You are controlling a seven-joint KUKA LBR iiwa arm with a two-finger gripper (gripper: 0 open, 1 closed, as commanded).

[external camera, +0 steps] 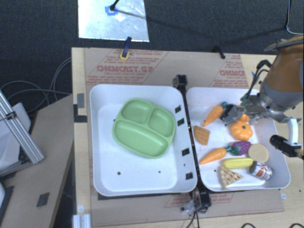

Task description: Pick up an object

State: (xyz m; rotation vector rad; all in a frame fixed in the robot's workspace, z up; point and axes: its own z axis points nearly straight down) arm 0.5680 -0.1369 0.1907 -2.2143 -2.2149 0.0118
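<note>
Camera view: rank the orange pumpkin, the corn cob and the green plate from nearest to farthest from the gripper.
1. Orange pumpkin, just below the gripper in the right bin.
2. Corn cob, lower in the same bin.
3. Green plate, in the left bin.

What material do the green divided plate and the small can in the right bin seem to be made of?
The green divided plate looks like matte moulded plastic: uniform colour, soft rounded ridges, little shine. The small can seems metal with a printed label, given its silvery end, though it may be a plastic toy.
</note>
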